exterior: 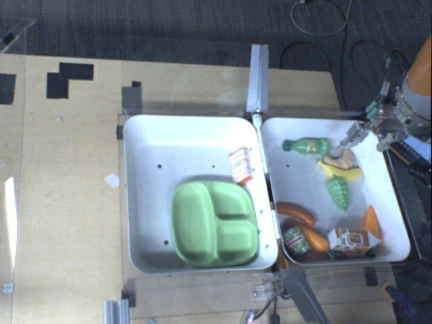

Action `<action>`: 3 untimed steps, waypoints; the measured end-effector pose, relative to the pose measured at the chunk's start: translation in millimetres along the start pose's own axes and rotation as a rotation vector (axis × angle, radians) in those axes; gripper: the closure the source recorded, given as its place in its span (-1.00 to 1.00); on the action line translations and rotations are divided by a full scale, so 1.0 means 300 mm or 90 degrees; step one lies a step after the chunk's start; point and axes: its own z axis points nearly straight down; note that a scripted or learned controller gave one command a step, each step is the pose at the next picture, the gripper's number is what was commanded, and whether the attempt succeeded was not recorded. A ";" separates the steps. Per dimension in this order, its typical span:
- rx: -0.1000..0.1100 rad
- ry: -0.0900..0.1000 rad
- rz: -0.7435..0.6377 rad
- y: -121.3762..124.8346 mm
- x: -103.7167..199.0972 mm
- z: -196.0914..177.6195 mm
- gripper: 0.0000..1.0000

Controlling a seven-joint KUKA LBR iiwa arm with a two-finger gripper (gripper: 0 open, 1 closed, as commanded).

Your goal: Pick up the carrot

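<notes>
While the carrot [372,221] lies against the right bin's [399,208] lower-right wall, the gripper [361,132] hovers at upper right, its grip state impossible to tell.

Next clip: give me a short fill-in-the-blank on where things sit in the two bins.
1. The green divided tray lies in the ____ bin.
2. The green bottle lies on its ____.
3. The carrot lies near the right bin's ____ wall.

Missing words: left; side; right
</notes>
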 end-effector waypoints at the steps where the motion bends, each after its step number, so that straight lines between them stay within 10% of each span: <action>1: 0.001 0.000 0.042 -0.197 -0.022 0.462 -1.00; 2: -0.007 0.001 -0.077 -0.346 -0.079 0.460 -1.00; 3: -0.008 -0.004 -0.386 -0.348 -0.107 0.490 -1.00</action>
